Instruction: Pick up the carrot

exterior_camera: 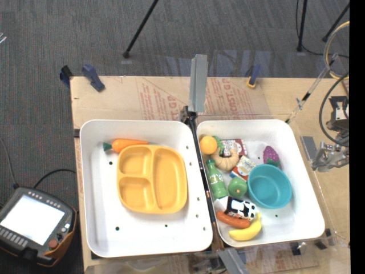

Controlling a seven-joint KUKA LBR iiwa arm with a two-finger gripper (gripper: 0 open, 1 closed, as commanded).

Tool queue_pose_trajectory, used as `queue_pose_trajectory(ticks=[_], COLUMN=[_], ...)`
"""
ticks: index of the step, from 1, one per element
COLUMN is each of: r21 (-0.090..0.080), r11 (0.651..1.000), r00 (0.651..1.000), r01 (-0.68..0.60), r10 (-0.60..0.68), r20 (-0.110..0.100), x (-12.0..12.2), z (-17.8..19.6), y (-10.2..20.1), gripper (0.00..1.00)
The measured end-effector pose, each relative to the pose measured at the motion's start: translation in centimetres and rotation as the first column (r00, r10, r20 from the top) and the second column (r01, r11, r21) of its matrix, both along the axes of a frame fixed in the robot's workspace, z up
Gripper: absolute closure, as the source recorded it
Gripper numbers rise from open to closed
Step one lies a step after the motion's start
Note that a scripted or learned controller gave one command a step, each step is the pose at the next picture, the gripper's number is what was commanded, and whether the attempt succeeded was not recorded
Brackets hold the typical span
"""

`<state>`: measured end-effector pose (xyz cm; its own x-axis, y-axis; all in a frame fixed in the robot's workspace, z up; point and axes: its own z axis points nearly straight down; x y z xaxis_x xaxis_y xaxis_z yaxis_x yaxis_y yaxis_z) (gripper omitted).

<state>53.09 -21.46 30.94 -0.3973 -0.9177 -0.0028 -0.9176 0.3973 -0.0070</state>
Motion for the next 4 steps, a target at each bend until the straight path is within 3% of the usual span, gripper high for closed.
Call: queue_pose_trajectory(ticks=[1, 2, 3, 4], r21=[0.009, 0.003, -0.002, 0.01], r11=[1.0, 0.985, 0.995, 0.999], r00=[1.0, 0.985, 0.995, 0.999], r01=[0.014, 0.173, 0.105, -0.048], r10=[-0.014, -0.173, -0.105, 0.048], r20=[-0.014, 0.003, 0.0, -0.019], x=[4.4, 5.1, -1.4, -1.3], z=[-7.7, 3.3, 8.3, -10.8], y=[14.3, 11.1, 2.2, 1.3], gripper=[1.0, 1.0, 1.0, 1.0])
